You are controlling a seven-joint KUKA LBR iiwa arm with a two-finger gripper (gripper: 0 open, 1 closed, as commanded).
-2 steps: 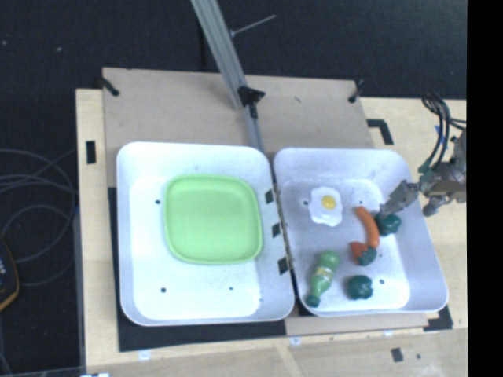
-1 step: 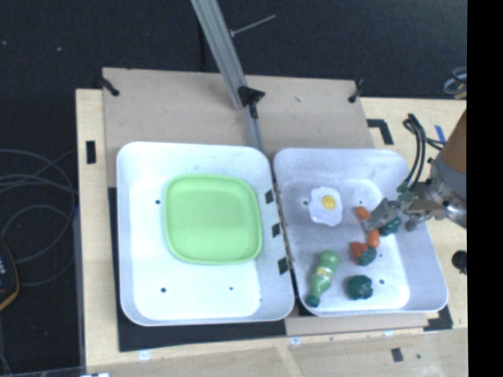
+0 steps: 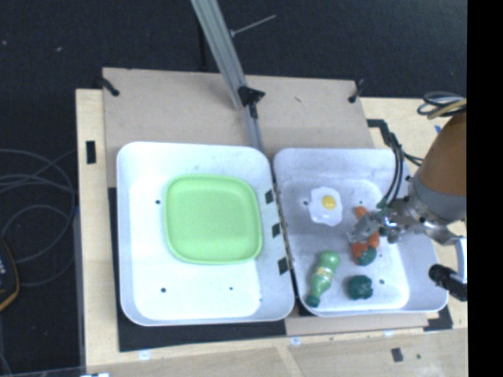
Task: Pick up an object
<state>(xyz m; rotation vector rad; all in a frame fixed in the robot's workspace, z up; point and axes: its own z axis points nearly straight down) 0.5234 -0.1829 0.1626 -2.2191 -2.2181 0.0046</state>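
Note:
The right bin (image 3: pixel 409 285) holds several small toys: a fried egg (image 3: pixel 324 205), a green bottle (image 3: pixel 321 276), a dark green lump (image 3: pixel 359 287) and an orange-red piece (image 3: pixel 362 250). A small orange bit (image 3: pixel 359 210) lies right of the egg. My gripper (image 3: pixel 369 230) reaches in from the right and hangs low over the middle of that bin, just above the orange-red piece. A pale green square plate (image 3: pixel 212 218) lies in the left bin (image 3: pixel 141 289).
A grey metal pole (image 3: pixel 224 49) slants down from the top to the gap between the bins. Black cables (image 3: pixel 397 167) run along the arm at the right bin's far edge. The bench (image 3: pixel 314 108) is bare behind the bins.

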